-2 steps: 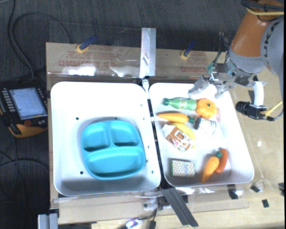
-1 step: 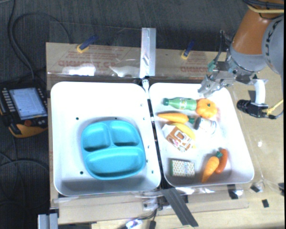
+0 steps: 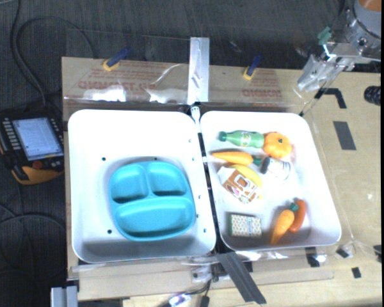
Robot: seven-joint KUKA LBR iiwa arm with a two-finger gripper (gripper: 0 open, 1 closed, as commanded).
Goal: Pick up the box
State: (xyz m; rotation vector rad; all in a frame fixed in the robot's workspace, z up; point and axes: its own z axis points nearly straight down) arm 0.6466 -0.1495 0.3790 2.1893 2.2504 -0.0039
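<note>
- Camera view, read from its left: one handheld pendant [image 3: 29,142] lay on the dark floor, its cables partly cut off by the frame edge.
- One table [image 3: 355,190] carried two white bins side by side.
- One left bin [image 3: 89,133] held a single blue divided tray [image 3: 152,199].
- One right bin [image 3: 313,171] held a crowded pile: one green bottle [image 3: 241,137], one banana [image 3: 233,158], one orange pumpkin [image 3: 277,145], two carrots [image 3: 288,219] lying together, and a white-and-orange packet [image 3: 239,186].
- Between the pumpkin and the packet sat something dark and white, too tangled to make out.
- One small box [image 3: 246,224] lay flat near the right bin's front wall, just left of the carrots, apart from them.
- One claw [image 3: 317,75] hung beyond the right bin's far corner, well apart from the box; I cannot tell whether it was open or closed, and the arm above it was cut off.
</note>
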